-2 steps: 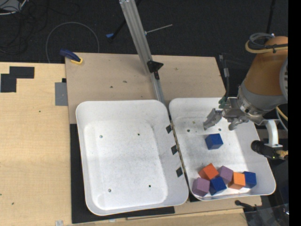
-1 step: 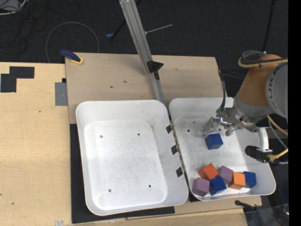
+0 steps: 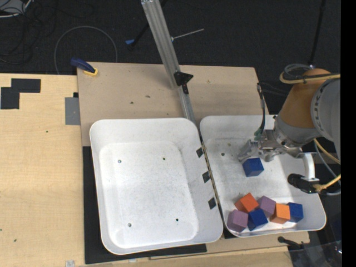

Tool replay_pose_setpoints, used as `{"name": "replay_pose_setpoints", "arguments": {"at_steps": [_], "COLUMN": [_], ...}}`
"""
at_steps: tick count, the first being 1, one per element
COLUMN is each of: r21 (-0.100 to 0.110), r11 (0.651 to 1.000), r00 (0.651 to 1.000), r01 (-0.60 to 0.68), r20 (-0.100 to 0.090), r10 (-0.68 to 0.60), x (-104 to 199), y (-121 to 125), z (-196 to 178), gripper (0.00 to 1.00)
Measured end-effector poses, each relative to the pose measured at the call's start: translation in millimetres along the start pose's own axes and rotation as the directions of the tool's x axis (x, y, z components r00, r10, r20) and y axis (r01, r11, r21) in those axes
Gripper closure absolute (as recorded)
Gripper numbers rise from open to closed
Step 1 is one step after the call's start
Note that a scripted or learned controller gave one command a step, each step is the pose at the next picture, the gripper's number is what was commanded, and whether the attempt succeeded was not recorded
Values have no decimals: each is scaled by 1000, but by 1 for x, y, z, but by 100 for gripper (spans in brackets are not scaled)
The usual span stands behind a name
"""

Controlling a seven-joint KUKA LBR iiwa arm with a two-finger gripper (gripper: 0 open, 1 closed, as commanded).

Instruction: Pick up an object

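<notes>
Above the right bin (image 3: 222, 132), reaching in from the right: the grey arm (image 3: 311, 113) with its orange band, ending in the gripper (image 3: 257, 152). Fingers spread apart, released, nothing between them. Directly under the fingertips, slightly toward the near side: a blue cube (image 3: 253, 166), lying alone on the bin floor (touching the fingertips or only just below them, not possible to tell from this slanted look).

Further toward the near rim from the gripper, well apart from it: a cluster of small blocks pressed together in the corner. Nearest to the gripper among them, an orange block (image 3: 247, 202); beside it, on the arm's side, a purple block (image 3: 268, 206); then another orange block (image 3: 283, 211) and a small blue block (image 3: 295, 211) at the far end of the row. In front of these, a second purple block (image 3: 237, 220) and a dark blue block (image 3: 257, 219).

To the other side of the gripper, away from the arm: the left bin (image 3: 111, 138), white.
</notes>
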State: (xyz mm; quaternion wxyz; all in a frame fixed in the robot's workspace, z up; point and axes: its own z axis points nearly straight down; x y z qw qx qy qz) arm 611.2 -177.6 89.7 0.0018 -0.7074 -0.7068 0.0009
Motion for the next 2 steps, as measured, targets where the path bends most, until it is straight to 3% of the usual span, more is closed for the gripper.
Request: {"name": "replay_pose_setpoints", "arguments": {"at_steps": [1, 2], "r21": [1, -3], "r11": [1000, 1000], "r00": [1000, 1000], "r01": [-2, 3], "r20": [0, 1], "r10": [2, -3], "x": [7, 26], "y": [-29, -1], "z": [-18, 0], "gripper": [0, 0]}}
